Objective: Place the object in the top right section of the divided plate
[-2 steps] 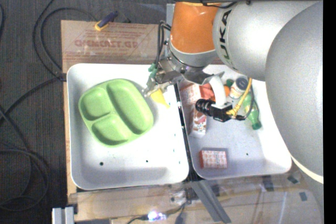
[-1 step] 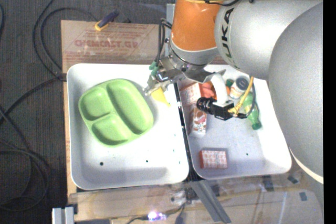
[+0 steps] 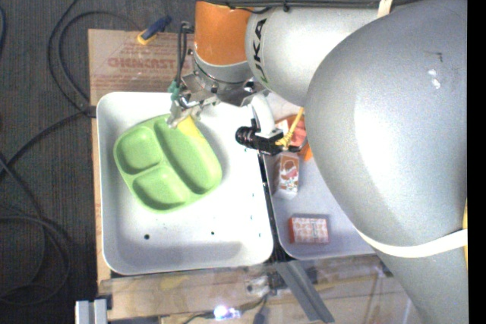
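Yellow object (image 3: 191, 131): sits at the upper right edge of the green divided plate (image 3: 163, 190), directly under the gripper (image 3: 182, 111). The plate lies in the left bin (image 3: 182, 239).

Progress: the object is at, or just over, the plate's top right section. It appears to rest on the rim or inside that compartment, but the view does not settle which. Placement is near its end. Confirmed release and withdrawal of the arm remain.

Gripper state: cannot be told. The wrist and its fittings crowd the contact area, so a grip on the object cannot be confirmed.

Obstructions: only a small part of the object is visible, and its shape and kind are undetermined. The arm's body covers much of the right bin (image 3: 338, 233), where a small carton (image 3: 287, 174) and a patterned box (image 3: 309, 229) are visible.
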Controlling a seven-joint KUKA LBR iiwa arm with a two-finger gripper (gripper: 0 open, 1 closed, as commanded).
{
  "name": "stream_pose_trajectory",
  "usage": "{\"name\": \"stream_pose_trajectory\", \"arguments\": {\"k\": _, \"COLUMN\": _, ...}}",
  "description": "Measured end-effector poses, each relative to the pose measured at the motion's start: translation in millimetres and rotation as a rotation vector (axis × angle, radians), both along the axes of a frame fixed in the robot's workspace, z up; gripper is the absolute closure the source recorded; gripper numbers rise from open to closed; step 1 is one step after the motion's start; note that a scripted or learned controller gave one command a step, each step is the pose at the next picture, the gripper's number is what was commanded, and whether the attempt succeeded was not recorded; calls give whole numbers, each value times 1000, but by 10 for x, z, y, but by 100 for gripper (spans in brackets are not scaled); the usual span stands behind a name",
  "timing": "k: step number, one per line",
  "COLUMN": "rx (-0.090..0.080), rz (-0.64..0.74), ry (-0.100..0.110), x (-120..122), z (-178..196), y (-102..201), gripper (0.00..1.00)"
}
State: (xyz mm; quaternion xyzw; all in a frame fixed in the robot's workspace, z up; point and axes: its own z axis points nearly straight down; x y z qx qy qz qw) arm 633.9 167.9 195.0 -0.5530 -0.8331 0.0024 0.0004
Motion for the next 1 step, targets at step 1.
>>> {"name": "stream_pose_trajectory", "arguments": {"k": 1, "rx": 2, "rz": 166, "ry": 1, "x": -304, "z": -672, "y": 565, "gripper": 100}}
